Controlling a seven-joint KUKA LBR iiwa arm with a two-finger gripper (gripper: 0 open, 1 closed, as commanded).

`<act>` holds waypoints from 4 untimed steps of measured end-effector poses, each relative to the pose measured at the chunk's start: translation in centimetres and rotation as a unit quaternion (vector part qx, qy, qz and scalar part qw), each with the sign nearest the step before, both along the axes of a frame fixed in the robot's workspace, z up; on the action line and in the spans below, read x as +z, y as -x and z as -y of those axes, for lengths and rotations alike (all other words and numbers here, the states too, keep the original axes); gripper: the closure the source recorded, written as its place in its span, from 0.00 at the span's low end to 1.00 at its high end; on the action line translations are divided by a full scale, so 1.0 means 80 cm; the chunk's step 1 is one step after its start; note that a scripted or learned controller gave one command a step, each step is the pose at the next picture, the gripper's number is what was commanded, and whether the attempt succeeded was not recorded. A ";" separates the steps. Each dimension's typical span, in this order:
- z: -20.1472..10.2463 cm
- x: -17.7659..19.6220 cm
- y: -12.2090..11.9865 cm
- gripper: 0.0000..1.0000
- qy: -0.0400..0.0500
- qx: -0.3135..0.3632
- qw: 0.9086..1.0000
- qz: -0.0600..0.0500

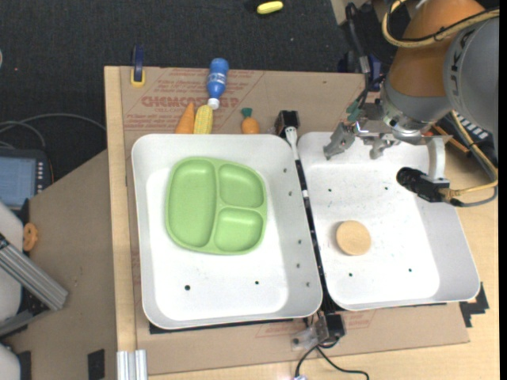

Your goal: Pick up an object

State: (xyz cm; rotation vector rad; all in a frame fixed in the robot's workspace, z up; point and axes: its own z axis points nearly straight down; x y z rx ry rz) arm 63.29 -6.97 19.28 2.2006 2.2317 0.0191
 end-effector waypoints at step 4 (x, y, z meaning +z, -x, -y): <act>-0.047 -0.003 0.086 1.00 0.001 -0.003 1.000 0.000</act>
